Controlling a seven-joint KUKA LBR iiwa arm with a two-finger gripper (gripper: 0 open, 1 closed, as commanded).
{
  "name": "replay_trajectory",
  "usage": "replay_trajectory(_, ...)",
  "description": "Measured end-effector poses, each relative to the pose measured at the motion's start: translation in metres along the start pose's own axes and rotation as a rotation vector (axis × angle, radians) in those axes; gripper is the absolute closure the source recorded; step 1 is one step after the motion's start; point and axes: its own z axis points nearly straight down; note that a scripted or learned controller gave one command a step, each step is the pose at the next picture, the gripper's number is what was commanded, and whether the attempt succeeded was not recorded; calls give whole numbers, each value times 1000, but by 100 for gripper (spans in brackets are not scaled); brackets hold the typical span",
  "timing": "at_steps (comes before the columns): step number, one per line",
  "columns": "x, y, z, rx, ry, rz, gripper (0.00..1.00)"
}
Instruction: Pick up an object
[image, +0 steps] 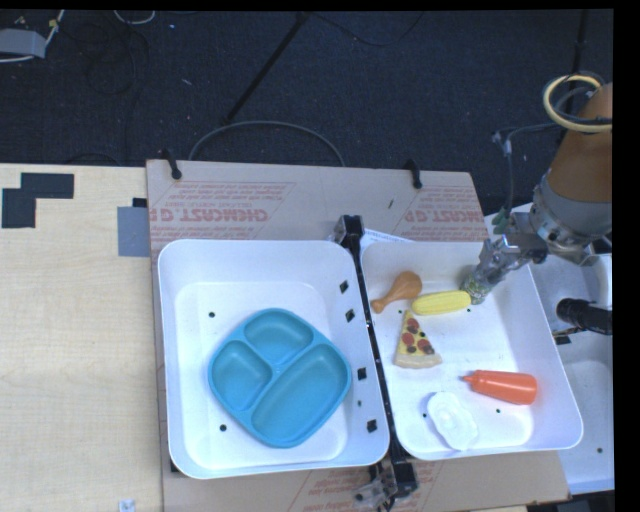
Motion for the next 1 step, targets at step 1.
replay_trajectory(1,-1,0,-25,1,1,1,100)
